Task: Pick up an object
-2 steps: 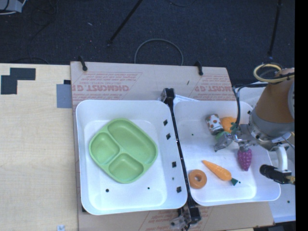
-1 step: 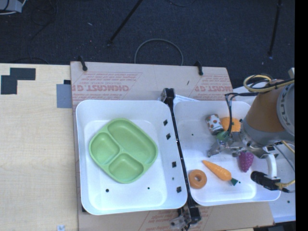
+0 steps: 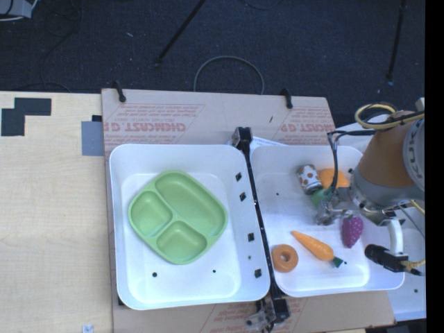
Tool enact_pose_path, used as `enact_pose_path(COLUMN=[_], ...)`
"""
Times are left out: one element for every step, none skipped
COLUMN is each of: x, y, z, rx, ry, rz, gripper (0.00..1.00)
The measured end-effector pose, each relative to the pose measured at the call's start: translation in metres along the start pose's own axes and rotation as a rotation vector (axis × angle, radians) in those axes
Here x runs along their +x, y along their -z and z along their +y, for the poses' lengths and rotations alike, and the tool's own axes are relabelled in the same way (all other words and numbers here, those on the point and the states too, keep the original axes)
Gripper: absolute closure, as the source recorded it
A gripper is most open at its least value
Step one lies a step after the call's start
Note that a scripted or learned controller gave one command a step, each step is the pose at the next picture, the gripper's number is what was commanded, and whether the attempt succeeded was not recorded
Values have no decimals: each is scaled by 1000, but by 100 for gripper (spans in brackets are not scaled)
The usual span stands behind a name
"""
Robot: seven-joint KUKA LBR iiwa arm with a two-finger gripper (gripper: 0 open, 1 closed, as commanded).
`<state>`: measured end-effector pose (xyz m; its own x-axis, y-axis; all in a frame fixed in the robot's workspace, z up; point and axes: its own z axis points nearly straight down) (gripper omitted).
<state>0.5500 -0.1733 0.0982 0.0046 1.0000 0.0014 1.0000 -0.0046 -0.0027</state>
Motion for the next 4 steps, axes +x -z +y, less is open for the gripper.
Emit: enact_pose_path(x=[8, 7, 7, 51], y=[55, 119, 171, 172], z=[7, 8, 8, 13], rx=[-5, -5, -6, 0], ry=[6, 6, 7, 8], rz=[-1, -2, -2, 0], gripper=[100, 100, 100, 100])
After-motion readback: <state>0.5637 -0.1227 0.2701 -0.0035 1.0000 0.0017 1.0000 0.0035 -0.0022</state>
